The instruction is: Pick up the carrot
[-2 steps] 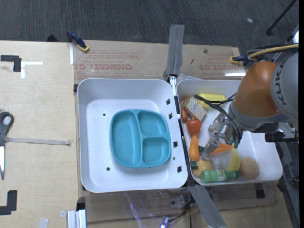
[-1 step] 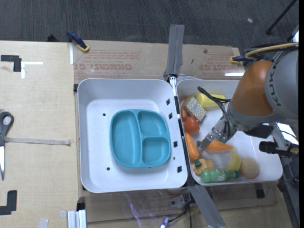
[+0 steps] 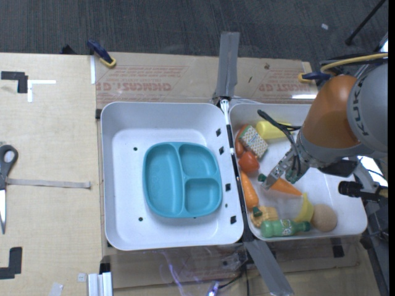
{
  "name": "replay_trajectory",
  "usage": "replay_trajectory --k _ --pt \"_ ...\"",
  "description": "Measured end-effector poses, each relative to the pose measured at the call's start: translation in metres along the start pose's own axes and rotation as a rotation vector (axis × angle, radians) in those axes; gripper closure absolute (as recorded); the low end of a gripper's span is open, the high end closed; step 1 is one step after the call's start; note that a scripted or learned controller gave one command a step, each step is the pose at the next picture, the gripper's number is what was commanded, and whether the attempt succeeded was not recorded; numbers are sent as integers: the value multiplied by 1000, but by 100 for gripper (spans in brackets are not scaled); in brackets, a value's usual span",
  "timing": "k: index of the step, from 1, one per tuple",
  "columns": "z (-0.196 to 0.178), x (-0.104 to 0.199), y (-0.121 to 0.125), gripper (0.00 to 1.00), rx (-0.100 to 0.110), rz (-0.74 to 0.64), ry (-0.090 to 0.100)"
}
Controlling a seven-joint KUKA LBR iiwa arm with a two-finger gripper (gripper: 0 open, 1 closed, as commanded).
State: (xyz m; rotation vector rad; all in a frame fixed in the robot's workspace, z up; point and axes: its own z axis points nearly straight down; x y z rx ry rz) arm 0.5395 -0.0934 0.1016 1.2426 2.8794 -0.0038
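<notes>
Carrot [image 3: 249, 189] in R bin [image 3: 345, 227]; plate [image 3: 182, 180] in L bin [image 3: 114, 165].

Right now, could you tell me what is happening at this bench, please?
The KUKA arm reaches into the right bin, which holds toy food. Its pincer sits right at an orange carrot-like piece; whether it has gripped it is unclear. Another carrot lies along the bin's left wall. The left bin holds a blue divided plate.
</notes>
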Motion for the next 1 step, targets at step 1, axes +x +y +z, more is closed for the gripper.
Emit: replay_trajectory --k 1 --pt "-91 57 43 100 -1 32 3"
